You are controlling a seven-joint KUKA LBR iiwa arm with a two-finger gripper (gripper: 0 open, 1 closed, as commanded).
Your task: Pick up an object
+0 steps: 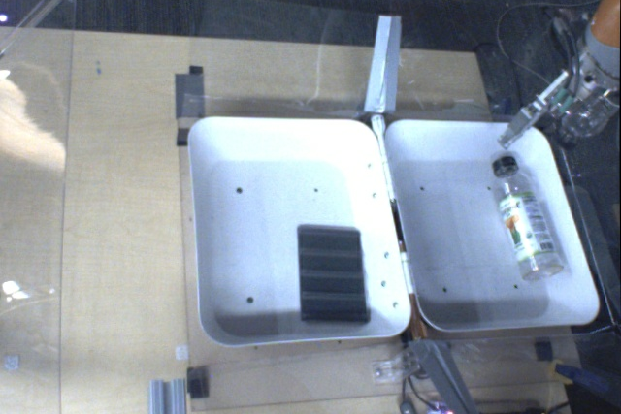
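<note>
You will find the clear plastic bottle lying loose in the right bin, cap toward the far wall, while the claw hovers above that bin's far right corner, its opening impossible to tell.

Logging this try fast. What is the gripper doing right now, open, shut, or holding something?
Gripper: cannot be told; it sits over the right bin's far corner, just above the bottle, with nothing visibly held.
</note>
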